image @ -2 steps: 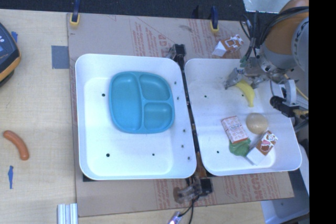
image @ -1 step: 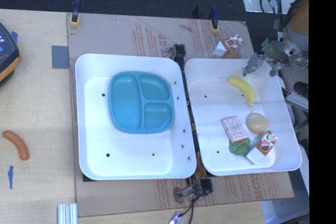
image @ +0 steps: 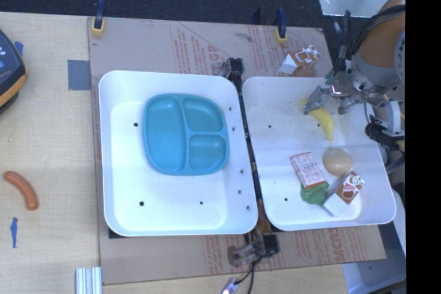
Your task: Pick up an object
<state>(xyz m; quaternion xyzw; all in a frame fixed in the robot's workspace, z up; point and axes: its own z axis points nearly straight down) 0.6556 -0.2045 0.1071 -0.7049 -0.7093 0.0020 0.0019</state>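
Two bins (image: 110,148): tray (image: 185,133), banana (image: 324,122).

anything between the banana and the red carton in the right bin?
No. In the camera view the white bin floor between the banana and the red carton is bare; the round tan item sits off to the side.

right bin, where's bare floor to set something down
Free: the right bin's left half, between its left wall and the red carton. Crowded: lower right, where carton, round bun, green piece and small box cluster; the hand hangs over the banana.
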